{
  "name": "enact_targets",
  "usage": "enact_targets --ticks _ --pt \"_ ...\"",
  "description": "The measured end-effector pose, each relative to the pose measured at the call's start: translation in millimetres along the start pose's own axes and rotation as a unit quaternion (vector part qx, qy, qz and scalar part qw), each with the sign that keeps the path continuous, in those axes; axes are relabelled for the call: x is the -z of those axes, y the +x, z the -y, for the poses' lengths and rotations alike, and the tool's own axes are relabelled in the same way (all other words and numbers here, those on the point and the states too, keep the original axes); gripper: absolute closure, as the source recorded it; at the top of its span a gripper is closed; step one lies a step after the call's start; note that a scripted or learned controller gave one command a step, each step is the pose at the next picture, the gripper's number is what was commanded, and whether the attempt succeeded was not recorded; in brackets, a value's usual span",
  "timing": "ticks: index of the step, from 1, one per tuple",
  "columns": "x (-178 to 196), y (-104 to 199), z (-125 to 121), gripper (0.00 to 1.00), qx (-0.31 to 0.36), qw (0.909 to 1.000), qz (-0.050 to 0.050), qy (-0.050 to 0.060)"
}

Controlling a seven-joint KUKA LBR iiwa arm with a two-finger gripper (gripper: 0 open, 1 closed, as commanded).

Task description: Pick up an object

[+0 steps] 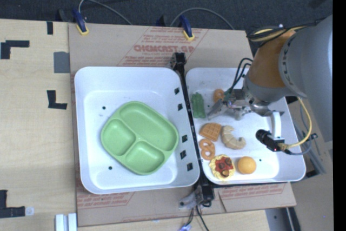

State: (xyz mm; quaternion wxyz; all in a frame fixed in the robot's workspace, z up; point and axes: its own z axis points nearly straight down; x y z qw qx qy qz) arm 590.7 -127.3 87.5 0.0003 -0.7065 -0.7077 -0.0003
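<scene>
Dark carpet lies behind a wooden bench (32,132), on which 2 white bins are set side by side. A green divided plate (139,137) is held in the left bin (86,116); toy food is scattered in the right bin (286,170). The gripper (224,107) is lowered at 12 o'clock of the right bin, its fingers apparently spread a little, with nothing seen pinched between them. The approach step is judged to be in hand. A green pickle (198,105) lies just beside the fingertips at 9 o'clock, a small orange piece (218,94) near them at 11 o'clock, a waffle (211,130) near at 7 o'clock, and a croissant (233,139) near at 6 o'clock. A pretzel (206,148), a pizza slice (222,166) and an orange (246,165) lie farther toward 6 o'clock. Next, 1 item must be centred between the fingers before closing.
</scene>
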Motion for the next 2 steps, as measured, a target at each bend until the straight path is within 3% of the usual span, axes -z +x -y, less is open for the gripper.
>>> enact_targets --ticks 1,2 --pt "-1.8 17.9 -62.3 0.0 0.0 1.0 0.003 0.004" --pt "8.1 19.8 -63.9 1.0 0.0 1.0 0.002 0.0"
